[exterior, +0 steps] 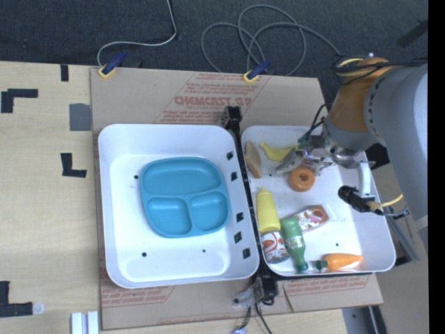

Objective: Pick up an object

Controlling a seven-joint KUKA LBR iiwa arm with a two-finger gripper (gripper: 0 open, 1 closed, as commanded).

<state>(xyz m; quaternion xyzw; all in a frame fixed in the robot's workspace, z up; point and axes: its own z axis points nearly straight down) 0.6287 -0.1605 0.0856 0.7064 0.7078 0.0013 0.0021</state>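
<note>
Two white bins side by side on cardboard. Left bin (pixel 118 186) has a blue tray (pixel 184 195) with three compartments. Right bin (pixel 375 239) holds the clutter: banana (pixel 276 151) at the top, tan piece (pixel 253 162) against the left wall, orange donut (pixel 302 179) near the top middle, yellow bottle (pixel 267 211) upright along the left side, green bottle (pixel 295 242) lying tilted below it, red-white packet (pixel 313 218) beside that, carrot (pixel 341 261) at the bottom right corner. Arm (pixel 375 110) comes in from the right; gripper (pixel 306 160) sits low over the right bin's top, just above the donut, near the banana. Grip state: cannot tell. Nothing seen lifted.
</note>
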